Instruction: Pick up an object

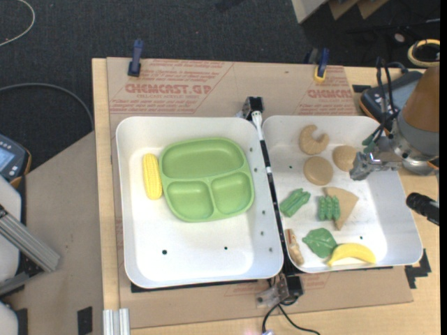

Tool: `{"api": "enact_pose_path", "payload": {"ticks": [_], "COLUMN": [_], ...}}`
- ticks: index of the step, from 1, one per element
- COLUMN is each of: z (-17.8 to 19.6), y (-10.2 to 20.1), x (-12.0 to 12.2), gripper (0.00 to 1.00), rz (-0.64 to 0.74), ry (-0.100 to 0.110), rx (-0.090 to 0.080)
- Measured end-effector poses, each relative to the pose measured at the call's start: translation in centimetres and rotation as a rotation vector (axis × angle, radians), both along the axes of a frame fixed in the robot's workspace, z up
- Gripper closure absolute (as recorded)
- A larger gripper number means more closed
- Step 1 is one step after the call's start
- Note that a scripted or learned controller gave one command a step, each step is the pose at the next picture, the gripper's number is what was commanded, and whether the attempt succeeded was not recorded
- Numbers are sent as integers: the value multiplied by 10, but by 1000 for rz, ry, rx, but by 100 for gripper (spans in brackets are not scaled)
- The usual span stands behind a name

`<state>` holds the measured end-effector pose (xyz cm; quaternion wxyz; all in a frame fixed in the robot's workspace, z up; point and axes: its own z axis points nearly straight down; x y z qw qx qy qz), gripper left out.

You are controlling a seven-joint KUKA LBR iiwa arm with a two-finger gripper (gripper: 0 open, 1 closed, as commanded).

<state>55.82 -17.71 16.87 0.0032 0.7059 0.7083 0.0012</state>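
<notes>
Curved yellow banana (pixel 351 255); metal tool (pixel 363 165) above round cookie (pixel 344 158).

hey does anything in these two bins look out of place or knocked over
Mostly tidy. One oddity: the corn cob lies on the left bin floor beside the green divided plate, not in a compartment. The other food sits loose in the right bin.
</notes>
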Motion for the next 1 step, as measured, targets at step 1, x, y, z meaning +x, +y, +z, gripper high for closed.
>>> {"api": "enact_pose_path", "payload": {"ticks": [1], "z": [76], "y": [-37], "x": [-40], "gripper": [100], "rz": [-7], "ry": [2], "rx": [-1]}}
